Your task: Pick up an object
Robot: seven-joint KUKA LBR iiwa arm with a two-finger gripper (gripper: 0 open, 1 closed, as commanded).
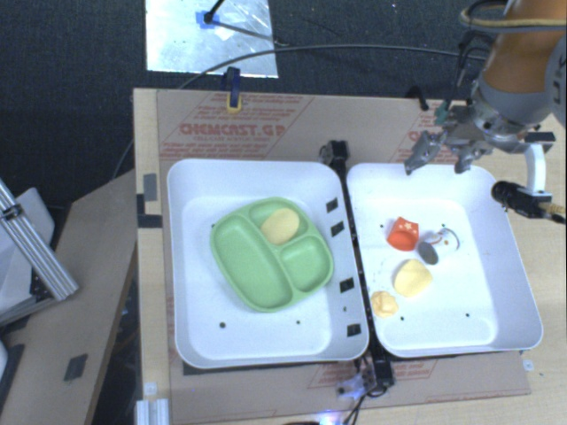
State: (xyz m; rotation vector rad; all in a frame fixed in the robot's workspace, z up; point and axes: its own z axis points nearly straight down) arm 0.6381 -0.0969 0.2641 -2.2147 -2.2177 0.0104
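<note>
My gripper [440,158] hangs open above the far edge of the right bin [496,326], with nothing between its fingers. In that bin lie a red block [403,234], a small grey oval piece [429,253], a pale yellow rounded object [412,278] and a small yellow-orange lump [384,304]. All of them lie toward the near left of the gripper, well apart from it. The left bin [204,326] holds a green divided plate [266,253] with a yellow rounded object [281,226] in its upper compartment.
A black clip strip [345,237] runs between the two bins. A cardboard sheet [266,122] lies under the bins. A cable and black fitting [523,198] sit by the right bin's far right rim. A metal rail [31,246] stands at the left.
</note>
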